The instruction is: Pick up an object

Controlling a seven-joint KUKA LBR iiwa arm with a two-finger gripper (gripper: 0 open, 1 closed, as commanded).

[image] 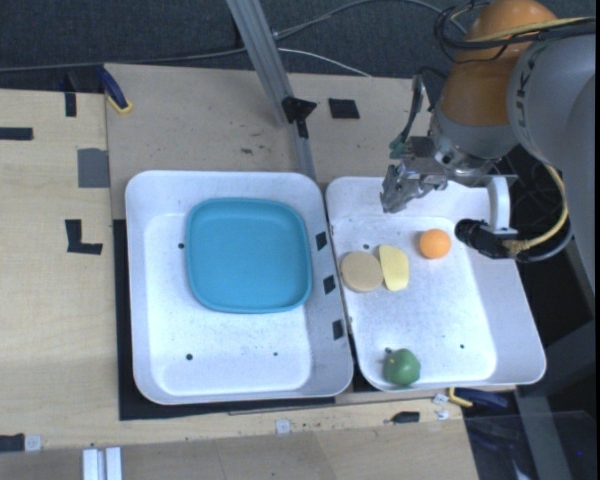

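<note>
The camera view looks down on two white bins set side by side on a wooden bench. The left bin (pixel 150 298) holds one thing, a single blue square plate (pixel 248 254) lying flat toward its far side. The right bin (pixel 500 318) holds four small things: one round tan piece (pixel 360 271) and one pale yellow piece (pixel 395 267) touching each other near the middle of the bin's left half, one orange ball (pixel 434 244) apart from them to the right, and one green piece (pixel 402 366) alone near the front wall. One grey arm with an orange band comes in from the right, and its gripper (pixel 395 201) hangs over the far left part of the right bin, tips pointing down toward the bare white floor. Whether its tips are apart or closed cannot be told from this angle, and nothing shows between them. The tan and yellow pieces lie nearest to the gripper, just in front of it; the orange ball lies near, in front and to its right; the green piece sits well apart from it at the front.
</note>
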